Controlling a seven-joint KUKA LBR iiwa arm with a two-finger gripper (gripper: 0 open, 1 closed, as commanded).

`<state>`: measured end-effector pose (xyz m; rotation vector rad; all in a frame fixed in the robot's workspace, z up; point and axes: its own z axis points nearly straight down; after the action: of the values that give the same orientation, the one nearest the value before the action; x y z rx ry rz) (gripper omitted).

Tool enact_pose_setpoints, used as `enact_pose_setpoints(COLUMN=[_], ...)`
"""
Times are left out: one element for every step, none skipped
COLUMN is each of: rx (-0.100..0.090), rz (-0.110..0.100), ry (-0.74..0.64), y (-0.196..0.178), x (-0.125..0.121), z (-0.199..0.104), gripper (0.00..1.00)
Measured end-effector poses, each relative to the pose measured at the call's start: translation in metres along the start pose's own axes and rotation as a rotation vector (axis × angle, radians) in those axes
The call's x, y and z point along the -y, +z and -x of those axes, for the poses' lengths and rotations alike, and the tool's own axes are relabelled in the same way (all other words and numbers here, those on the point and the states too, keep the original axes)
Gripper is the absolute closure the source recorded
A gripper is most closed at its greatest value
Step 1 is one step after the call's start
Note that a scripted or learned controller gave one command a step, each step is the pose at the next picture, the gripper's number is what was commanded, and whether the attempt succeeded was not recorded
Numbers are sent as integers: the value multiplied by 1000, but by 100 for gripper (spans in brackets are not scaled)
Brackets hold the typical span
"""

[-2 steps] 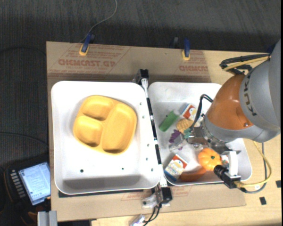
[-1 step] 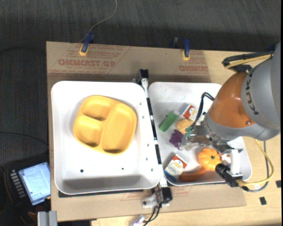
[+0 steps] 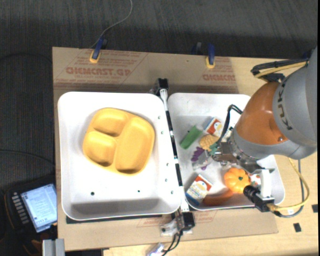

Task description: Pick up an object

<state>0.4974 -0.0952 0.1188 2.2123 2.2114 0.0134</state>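
The right bin (image 3: 189, 106) holds several small toy objects. A green piece (image 3: 190, 137) lies near its left wall, with a white and orange carton (image 3: 213, 126) and a yellow ridged item (image 3: 207, 142) beside it. Purple grapes (image 3: 198, 154) lie just below those. An orange pumpkin-like ball (image 3: 235, 180), a second small carton (image 3: 199, 188) and a reddish-orange piece (image 3: 218, 199) sit near the front wall. My gripper (image 3: 221, 153) hangs low over the middle of this bin, right of the grapes and just above the orange ball. The wrist hides its tip.
A large yellow three-part tray (image 3: 119, 140) lies in the left bin (image 3: 74, 196). The arm's orange band (image 3: 258, 122) covers the right bin's right side. The two bins meet at a black-edged divider (image 3: 170, 137). Cardboard (image 3: 106, 71) lies under both.
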Motion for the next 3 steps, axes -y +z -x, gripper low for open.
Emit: enact_pose_setpoints(rx=[-2, -1, -1], rz=[-9, -4, -5], ry=[0, 0, 0], y=[30, 19, 19], x=[6, 4, 4], z=[-1, 0, 0], gripper=[0, 100, 0])
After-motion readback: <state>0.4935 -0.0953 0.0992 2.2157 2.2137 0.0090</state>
